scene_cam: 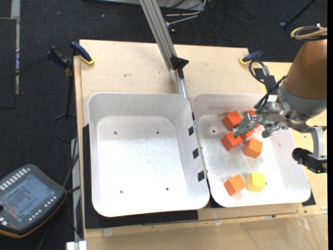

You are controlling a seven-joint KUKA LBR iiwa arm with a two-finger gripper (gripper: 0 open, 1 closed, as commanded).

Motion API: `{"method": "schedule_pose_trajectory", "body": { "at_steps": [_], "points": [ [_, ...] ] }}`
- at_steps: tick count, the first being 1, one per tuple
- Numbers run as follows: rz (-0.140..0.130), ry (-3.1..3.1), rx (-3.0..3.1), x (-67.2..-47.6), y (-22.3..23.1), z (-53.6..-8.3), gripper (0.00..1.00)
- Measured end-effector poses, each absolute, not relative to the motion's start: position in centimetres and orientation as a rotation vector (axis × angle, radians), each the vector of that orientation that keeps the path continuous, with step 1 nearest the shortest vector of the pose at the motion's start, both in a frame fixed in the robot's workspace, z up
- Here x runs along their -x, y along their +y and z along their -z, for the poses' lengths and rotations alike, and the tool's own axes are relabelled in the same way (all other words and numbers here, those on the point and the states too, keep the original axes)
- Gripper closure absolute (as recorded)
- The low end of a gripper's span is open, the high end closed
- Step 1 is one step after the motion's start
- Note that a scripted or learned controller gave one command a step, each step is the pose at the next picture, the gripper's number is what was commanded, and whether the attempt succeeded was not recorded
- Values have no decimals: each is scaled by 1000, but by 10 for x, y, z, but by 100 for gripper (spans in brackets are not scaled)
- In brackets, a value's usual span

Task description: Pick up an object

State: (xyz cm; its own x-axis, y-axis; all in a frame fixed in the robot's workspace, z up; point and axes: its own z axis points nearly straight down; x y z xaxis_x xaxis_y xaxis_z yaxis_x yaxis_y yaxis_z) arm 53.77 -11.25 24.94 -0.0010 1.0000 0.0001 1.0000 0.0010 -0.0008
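Tool (244,130) reaching low into right bin (291,191), hanging over orange cube cluster (235,130), likely choosing one. Finger state: cannot tell. Two more cubes, orange (234,184) and yellow (256,182), sitting near front wall.

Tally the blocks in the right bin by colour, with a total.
Orange blocks: 4; a bit of orange by the gripper may be another, too hidden to count.
Yellow blocks: 1
Total: 5, all in the right bin.
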Motion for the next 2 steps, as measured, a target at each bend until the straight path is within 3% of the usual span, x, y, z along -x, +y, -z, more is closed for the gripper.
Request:
{"method": "schedule_pose_trajectory", "body": {
  "at_steps": [1, 2],
  "points": [
    [0, -2222, 2221, -538, -113, -250, 0],
    [-6, -2217, 2218, -537, -109, -186, 0]
  ]
}}
